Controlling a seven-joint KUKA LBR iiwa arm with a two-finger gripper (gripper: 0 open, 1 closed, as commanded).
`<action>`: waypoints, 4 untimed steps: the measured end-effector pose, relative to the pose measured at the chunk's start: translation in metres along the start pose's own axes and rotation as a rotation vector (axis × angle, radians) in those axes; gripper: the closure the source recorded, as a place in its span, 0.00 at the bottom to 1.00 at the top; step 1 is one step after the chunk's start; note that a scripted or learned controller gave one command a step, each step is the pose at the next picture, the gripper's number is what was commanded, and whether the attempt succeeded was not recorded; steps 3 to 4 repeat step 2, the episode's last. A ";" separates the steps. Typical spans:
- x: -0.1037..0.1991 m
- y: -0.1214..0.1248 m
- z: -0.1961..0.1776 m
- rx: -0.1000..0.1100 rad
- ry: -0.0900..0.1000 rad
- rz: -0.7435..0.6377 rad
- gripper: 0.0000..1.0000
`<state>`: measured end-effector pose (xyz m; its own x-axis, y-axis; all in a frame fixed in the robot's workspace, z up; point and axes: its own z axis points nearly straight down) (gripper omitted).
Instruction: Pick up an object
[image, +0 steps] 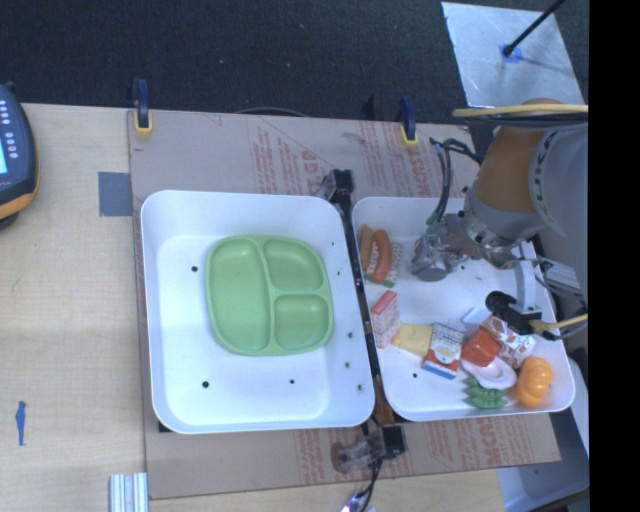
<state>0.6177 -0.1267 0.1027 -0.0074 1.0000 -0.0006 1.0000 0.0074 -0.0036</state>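
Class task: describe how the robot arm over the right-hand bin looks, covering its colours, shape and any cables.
The arm is a thick, rounded grey body with an orange band above the wrist. Dark cables loop beside it. The gripper at its end is a small grey metal assembly.

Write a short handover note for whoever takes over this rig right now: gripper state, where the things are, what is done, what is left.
Gripper: low in the upper part of the right bin, beside the hot dog; grip state unreadable, nothing seen held.
Left bin: green divided plate.
Right bin: hot dog near its left wall; small carton, yellow block, red piece and orange fruit toward the front.
Done: no pick visible.
Left: grasp one object and lift it.
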 end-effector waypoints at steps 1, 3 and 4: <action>0.094 -0.022 -0.095 -0.009 0.004 -0.005 1.00; 0.141 -0.025 -0.120 -0.004 0.001 -0.001 1.00; 0.141 -0.025 -0.120 -0.004 0.001 -0.001 1.00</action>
